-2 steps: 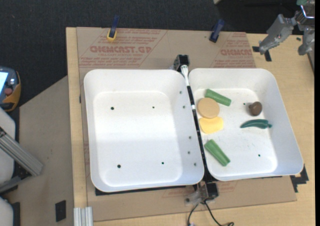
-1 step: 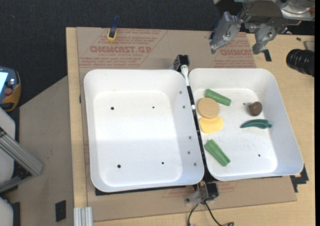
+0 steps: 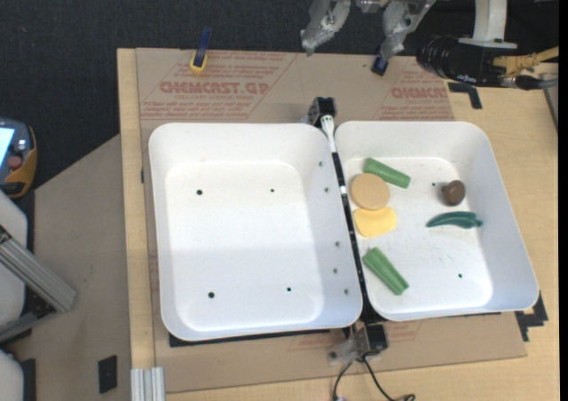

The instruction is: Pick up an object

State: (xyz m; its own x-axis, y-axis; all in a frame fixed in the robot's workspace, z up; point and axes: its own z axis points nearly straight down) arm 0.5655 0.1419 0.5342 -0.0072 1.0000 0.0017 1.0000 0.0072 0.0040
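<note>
While the gripper (image 3: 353, 28) hangs above the bench's far edge, fingers spread with nothing between them, the right bin (image 3: 506, 239) holds a tan disc (image 3: 370, 192), yellow piece (image 3: 375, 222), and what may be green vegetables (image 3: 386, 173).

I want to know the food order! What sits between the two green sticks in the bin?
In the camera view, the tan round piece and the yellow piece lie between the upper green stick and the lower green stick.
</note>
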